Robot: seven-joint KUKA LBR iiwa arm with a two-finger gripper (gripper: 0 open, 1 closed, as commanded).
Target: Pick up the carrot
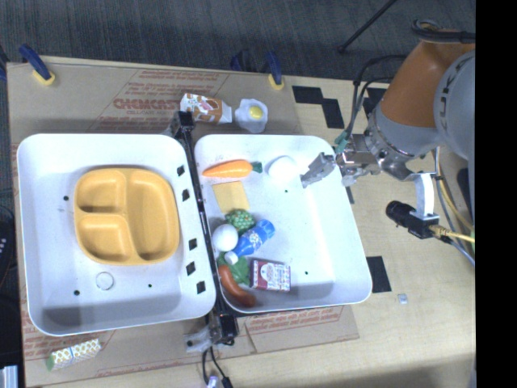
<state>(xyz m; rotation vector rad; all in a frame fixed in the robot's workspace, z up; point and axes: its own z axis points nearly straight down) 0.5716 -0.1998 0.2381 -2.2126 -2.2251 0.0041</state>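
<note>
**Two bins, one carrot, and a pincer at the rim**

Two shallow white bins sit side by side on the worktop point(388, 330), and we find the carrot point(227, 168) in the right bin point(339, 241), up toward its eleven o'clock corner. It lies flat, nearly crosswise, green stub pointing to three o'clock, close to the divider between the bins. A yellow slab point(229, 194) lies just below it at six o'clock, and a white ball point(281, 168) sits near its green end. We judge that its upper side, toward twelve o'clock, is the freer approach, since nothing crowds it there but the bin wall.

We see the pincer point(318, 170) over the right bin's two o'clock corner, reaching in from three o'clock, apart from the carrot with the white ball between them. Whether its fingers are spread or pressed together we cannot tell; the tip reads as one grey shape. Nothing shows between them.

Most of the clutter, a green lump point(239, 219), a blue bottle point(258, 235), a small red carton point(271, 276) and a sausage-like piece point(234, 285), gathers along the bin's seven o'clock side, well clear of the carrot. In the left bin point(40, 241) rests a yellow divided tray point(128, 213).

We judge the pick not yet begun: the arm has to travel toward nine o'clock, past the ball, and risks nudging it.
</note>
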